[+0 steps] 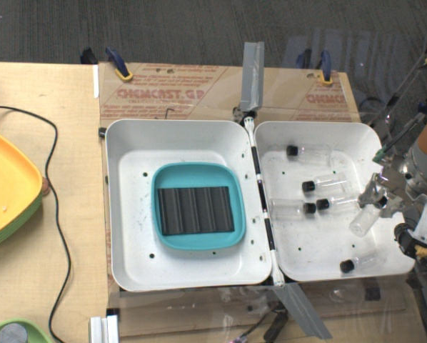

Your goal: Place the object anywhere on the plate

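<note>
A capped vial lies at the right bin's front edge, others scattered behind. The gripper grips a clear vial between its fingers over that bin's right side; the teal plate waits in the left bin to receive it.

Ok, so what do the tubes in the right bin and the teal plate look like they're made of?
The tubes look like clear plastic or glass, I can't tell which: the white bin shows through them, and each has a small black cap. The plate looks like matte moulded plastic, with an even teal rim, rounded corners and a dark ribbed centre.
</note>
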Robot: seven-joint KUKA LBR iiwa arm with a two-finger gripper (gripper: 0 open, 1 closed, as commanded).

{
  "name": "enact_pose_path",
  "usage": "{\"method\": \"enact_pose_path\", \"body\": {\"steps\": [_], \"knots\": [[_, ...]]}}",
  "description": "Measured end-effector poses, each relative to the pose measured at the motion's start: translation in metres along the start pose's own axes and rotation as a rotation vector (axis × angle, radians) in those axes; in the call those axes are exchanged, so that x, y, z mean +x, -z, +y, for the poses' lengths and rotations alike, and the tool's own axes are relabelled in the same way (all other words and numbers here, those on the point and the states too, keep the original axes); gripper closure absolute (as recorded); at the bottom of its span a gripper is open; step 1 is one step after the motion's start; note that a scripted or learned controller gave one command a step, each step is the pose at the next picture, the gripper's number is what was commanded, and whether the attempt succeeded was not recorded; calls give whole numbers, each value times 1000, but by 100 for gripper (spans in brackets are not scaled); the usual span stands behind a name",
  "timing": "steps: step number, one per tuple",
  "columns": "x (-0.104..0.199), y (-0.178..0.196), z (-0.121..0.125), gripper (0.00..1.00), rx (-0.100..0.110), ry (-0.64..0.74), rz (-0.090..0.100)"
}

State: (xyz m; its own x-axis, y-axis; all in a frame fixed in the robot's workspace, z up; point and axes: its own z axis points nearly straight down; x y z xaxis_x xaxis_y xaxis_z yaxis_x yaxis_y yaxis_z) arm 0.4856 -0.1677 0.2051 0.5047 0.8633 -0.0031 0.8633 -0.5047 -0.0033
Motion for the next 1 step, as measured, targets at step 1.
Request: {"method": "enact_pose_path", "body": {"steps": [1], "knots": [[0, 0, 0, 0, 0, 0, 0]]}}
